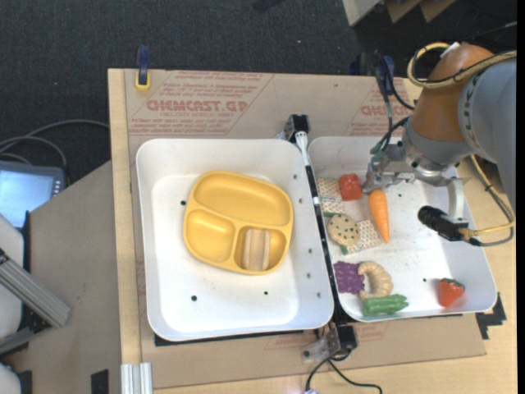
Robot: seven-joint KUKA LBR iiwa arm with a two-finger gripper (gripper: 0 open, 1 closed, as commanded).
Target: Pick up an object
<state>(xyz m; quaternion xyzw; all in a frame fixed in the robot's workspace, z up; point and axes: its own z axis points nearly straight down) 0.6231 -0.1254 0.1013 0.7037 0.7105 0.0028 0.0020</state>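
The carrot [379, 213] lies in the right bin [476, 273], its long axis running almost straight up and down the view, the thick end toward the far wall and the narrow tip toward the near one, leaning slightly to the right. The gripper [387, 176] hangs right at the carrot's thick end; whether it touches the carrot, and how wide it stands, I cannot tell. One red piece [350, 187] sits just left of the carrot's top. One cracker [343, 230] lies left of the carrot's tip. Nearer than the carrot lie one purple piece [348, 277], one curved beige piece [376, 277] beside it, and one green piece [384, 304] by the near wall. One strawberry [450, 291] sits well right of the carrot, toward the near corner. The left bin [160, 245] holds one yellow tray [238, 221] with three compartments. Both bins rest on one table [205, 97].
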